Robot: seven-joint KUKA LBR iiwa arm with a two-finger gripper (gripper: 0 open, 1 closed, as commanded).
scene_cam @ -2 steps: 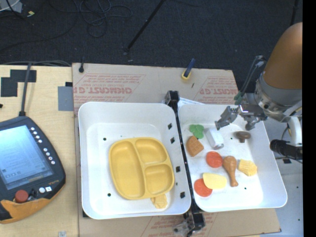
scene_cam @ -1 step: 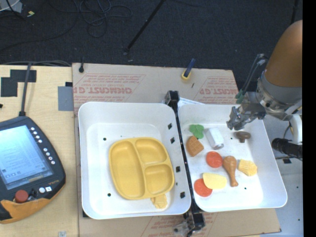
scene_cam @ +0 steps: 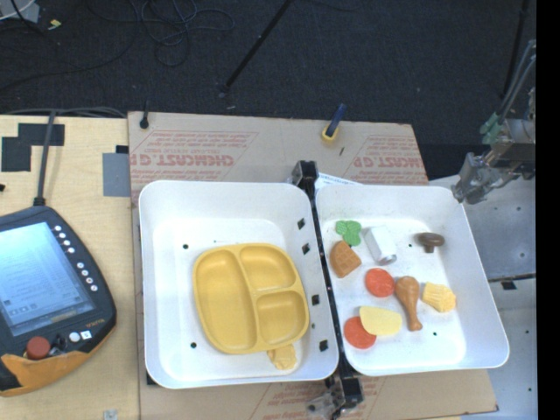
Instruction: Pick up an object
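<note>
The right bin (scene_cam: pixel 477 322) holds several toy foods: a green piece (scene_cam: pixel 348 231), a white-grey block (scene_cam: pixel 380 244), a brown mushroom (scene_cam: pixel 429 241), an orange-brown wedge (scene_cam: pixel 344 259), a red disc (scene_cam: pixel 379 282), a drumstick (scene_cam: pixel 408 300), a yellow chunk (scene_cam: pixel 439 297), a yellow slice (scene_cam: pixel 380 320) and a second red disc (scene_cam: pixel 355 333). My gripper (scene_cam: pixel 473 185) hangs at the view's right edge, above the bin's far right corner and clear of every object. The mushroom lies closest to it, down and to the left.
The left bin (scene_cam: pixel 166 234) carries a yellow divided plate (scene_cam: pixel 252 297), with a small yellow-orange piece (scene_cam: pixel 282 357) at its near edge. A teach pendant (scene_cam: pixel 48 287) lies on the bench at far left. Cardboard (scene_cam: pixel 227 147) sits under both bins.
</note>
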